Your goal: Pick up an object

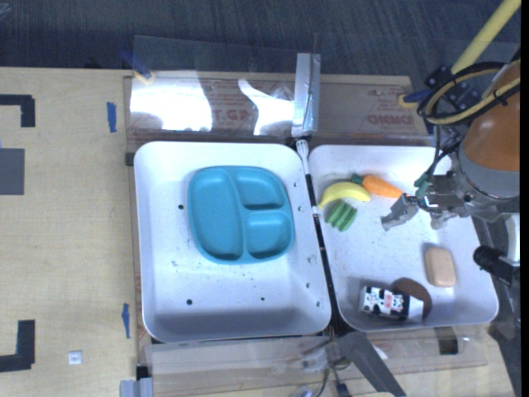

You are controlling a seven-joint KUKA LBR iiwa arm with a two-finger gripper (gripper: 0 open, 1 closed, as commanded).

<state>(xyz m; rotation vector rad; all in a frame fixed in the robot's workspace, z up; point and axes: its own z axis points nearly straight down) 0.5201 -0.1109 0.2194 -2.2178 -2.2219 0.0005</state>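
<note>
Nearest the camera, along the front wall of the right bin (483, 308), lies a small black-and-white carton (385, 302) touching a brown rounded piece (412, 291). Just beyond them, toward the arm's side, a tan bar of soap (440, 265) rests alone on the bin floor. Further back hangs the tool (400, 212), above bare floor between the soap and the toy food; its fingers look slightly apart with nothing between them, so nothing has been picked up. I judge this to be the approach step: the tool sits over the bin but not squarely over any item. The next move calls for choosing a target, shifting above it and lowering with the fingers spread around it. The nearest choices lie at the far left of this bin: a green ridged piece (340, 214), a banana (344, 193) touching it, and a carrot (380, 186) just behind. The left bin (157, 246) holds a blue divided plate (241, 213). Both bins rest on the desk (62, 222).
</note>
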